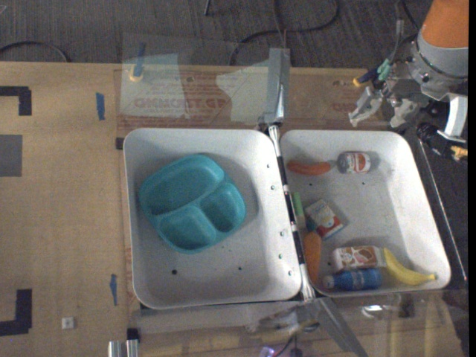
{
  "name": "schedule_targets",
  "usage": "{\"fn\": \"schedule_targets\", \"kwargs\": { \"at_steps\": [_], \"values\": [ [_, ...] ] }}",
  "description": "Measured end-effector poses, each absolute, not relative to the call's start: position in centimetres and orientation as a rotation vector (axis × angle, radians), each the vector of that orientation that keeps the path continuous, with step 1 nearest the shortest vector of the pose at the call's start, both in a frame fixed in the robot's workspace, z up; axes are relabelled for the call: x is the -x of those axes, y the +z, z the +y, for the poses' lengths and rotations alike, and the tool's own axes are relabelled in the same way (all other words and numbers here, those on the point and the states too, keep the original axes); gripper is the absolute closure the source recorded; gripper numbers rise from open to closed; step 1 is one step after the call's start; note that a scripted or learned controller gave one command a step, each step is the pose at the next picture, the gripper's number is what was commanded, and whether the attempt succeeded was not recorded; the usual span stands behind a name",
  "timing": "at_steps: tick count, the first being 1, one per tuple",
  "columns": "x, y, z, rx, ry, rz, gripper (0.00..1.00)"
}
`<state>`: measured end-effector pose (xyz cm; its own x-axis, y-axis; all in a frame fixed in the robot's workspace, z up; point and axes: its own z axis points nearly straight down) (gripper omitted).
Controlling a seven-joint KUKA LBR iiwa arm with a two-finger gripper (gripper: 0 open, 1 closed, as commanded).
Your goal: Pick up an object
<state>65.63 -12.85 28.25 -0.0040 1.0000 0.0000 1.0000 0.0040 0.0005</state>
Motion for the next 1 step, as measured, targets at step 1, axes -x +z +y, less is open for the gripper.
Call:
{"fn": "schedule_targets", "kwargs": {
  "at_steps": [1],
  "values": [
    [-66.70,17.38,-16.21,-2.172,0.000,2.269,0.00]
  ]
}}
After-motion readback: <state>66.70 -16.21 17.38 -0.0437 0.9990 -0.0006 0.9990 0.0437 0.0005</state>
